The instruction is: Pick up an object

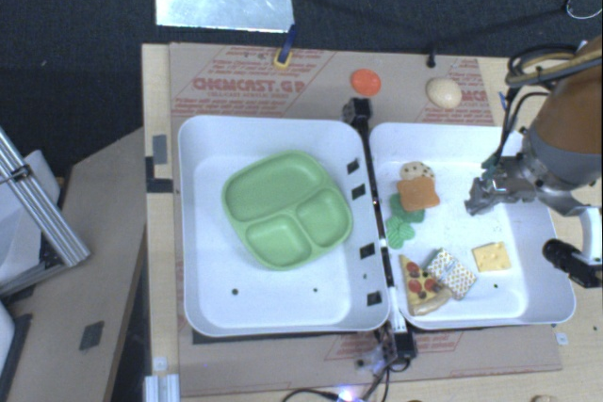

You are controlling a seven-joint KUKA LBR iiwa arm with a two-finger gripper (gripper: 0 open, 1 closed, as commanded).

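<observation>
Camera view: 2 shallow white bins sit side by side on the surface [236,71], which is covered by printed cardboard. The left bin [203,202] holds a green divided plate [285,207] with 3 compartments, lying roughly in the bin's middle. The right bin [542,292] holds the small toy foods: a cookie [415,171] at the far left part, an orange-brown slab [418,194] touching it on the near side, a green leafy piece [405,223] just near of that by the bin's left wall, a pizza slice [421,282] toward the near left corner, a checkered packet [455,273] touching the pizza slice on its right, and a yellow cheese piece [490,256] just right of the packet.

The arm reaches in from the right, and the gripper [488,195] hangs over the right part of the right bin, far of the cheese piece and well right of the orange-brown slab. Whether the gripper is released or clenched cannot be told; nothing is seen in it.

Beyond the bins, an orange ball [366,83] and a pale egg [444,92] rest on the cardboard at the far side.
</observation>
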